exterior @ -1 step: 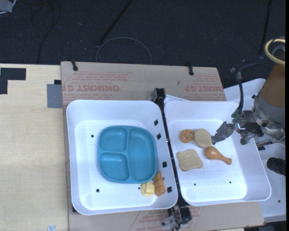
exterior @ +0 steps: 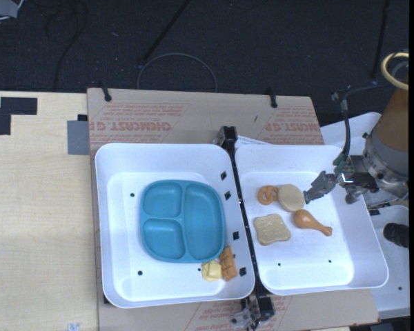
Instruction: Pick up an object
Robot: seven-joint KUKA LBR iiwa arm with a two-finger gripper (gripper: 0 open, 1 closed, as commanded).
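At centre right, the jaws (exterior: pixel 320 185) hang just right of the round beige bun (exterior: pixel 290 197); their state can't be told.

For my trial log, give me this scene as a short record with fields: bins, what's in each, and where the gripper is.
left bin: blue divided plate, small yellow and orange food pieces at its near edge
right bin: pretzel, round bun, toast slice, drumstick
gripper: over right bin, just right of bun
held: nothing seen
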